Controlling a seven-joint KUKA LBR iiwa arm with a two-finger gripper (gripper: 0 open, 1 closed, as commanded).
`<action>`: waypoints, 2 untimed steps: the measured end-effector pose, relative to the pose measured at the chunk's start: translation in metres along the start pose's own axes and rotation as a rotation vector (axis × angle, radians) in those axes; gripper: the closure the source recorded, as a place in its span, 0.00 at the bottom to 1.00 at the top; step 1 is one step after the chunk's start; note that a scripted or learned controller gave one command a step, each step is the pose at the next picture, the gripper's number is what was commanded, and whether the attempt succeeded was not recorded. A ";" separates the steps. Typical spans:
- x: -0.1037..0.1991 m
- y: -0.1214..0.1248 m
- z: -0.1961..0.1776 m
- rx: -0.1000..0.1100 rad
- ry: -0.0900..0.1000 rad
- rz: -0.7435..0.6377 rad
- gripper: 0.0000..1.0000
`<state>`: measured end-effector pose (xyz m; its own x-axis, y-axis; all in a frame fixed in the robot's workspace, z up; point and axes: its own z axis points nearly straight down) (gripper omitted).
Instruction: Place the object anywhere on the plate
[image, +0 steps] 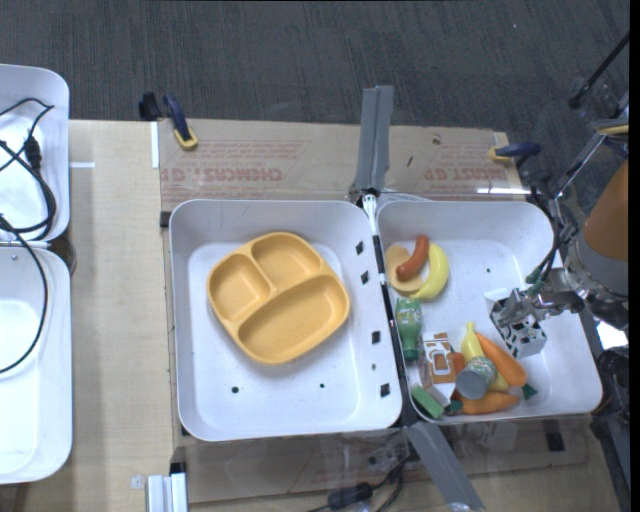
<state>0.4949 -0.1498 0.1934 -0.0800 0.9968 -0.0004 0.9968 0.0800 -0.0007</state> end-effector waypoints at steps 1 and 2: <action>0.064 0.016 -0.018 0.000 -0.001 -0.023 1.00; 0.056 0.072 -0.084 0.002 -0.001 -0.156 1.00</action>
<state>0.5625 -0.0886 0.2773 -0.2335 0.9724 -0.0011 0.9724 0.2335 -0.0023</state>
